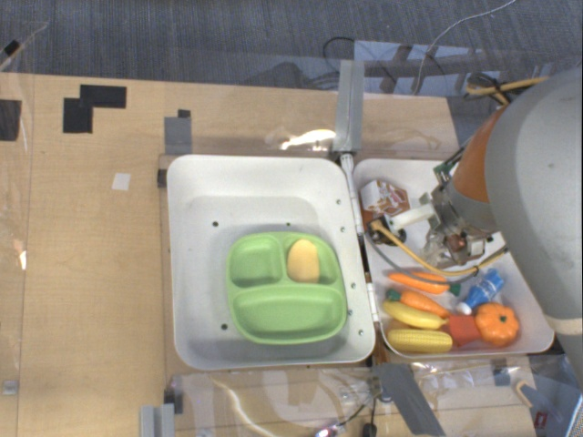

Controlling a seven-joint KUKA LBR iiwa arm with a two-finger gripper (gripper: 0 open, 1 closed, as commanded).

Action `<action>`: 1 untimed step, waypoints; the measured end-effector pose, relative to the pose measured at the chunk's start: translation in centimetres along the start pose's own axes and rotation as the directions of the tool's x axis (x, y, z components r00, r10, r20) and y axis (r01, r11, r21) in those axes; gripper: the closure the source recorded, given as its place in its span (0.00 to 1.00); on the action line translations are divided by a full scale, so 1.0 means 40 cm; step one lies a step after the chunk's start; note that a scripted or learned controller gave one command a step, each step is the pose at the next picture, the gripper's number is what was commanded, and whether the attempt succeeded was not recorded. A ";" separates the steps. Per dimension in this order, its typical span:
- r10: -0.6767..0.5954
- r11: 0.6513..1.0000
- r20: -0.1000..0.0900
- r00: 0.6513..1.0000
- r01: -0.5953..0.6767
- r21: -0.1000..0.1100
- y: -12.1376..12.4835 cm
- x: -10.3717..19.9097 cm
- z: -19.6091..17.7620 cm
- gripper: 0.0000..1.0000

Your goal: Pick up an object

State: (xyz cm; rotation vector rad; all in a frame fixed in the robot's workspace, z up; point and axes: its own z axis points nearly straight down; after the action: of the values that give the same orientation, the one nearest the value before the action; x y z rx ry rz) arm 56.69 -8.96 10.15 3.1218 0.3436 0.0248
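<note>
The wooden bench (91,271) carries 2 shallow white bins side by side. Taking the right bin (533,335) as the landmark, the left bin (196,244) sits directly against its left wall, the 2 rims meeting along a narrow metal strip.

Inside the left bin lies a green divided tray (282,312) with 3 compartments, and a yellow lemon-shaped object (304,261) rests in the tray's upper right compartment, the one nearest the right bin.

The grey arm (537,198), with its orange band (472,173), leans in over the right bin's upper right corner. The end effector (448,242) hangs over the middle of the right bin, above the toy food; nothing can be made out between its parts, and whether it is spread or pressed together cannot be told from this angle.

Along the right bin's lower edge the objects crowd together: a corn cob (420,340) at the lower left, a banana (412,315) just above it, a carrot (419,282) above that, a red block (464,328) to the right of the corn, a small orange pumpkin (496,324) near the lower right corner, and a blue bottle (481,289) just above the pumpkin. A brown and white packet (386,197) lies in the bin's upper left area.
</note>
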 end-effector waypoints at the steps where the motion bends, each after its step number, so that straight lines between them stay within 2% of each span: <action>1: 0.012 1.000 -0.003 1.000 -0.012 -0.002 -0.020 -0.128 0.023 1.00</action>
State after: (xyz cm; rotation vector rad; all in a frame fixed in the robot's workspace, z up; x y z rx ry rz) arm 51.53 -9.30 9.14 3.1226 0.3242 0.0295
